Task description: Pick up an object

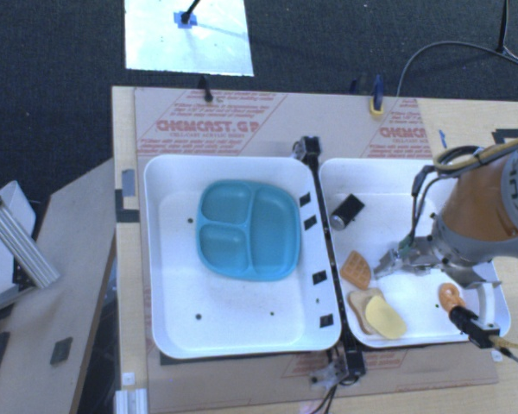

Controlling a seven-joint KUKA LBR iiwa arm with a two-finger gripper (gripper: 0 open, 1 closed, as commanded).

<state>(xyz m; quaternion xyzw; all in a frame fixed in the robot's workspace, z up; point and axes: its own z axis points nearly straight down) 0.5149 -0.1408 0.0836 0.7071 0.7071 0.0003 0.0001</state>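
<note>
In the right bin (388,184) lie several small objects. A black cylinder with a silver end (347,210) rests near the bin's left wall. Below it sits an orange waffle-like piece (356,269). At the front lie a tan slice (359,304) and a yellow oval piece (385,318), touching each other. A small orange piece (450,297) lies at the right. My gripper (392,262) hangs low over the bin floor, just right of the waffle piece, pointing left toward it. Nothing shows as held in it.
The left bin (177,317) holds a blue divided plate (247,229). A black clip strip (318,231) runs along the wall between the bins. The arm's grey body with its orange band (488,205) covers the right bin's right side. Cables (440,158) loop above it.
</note>
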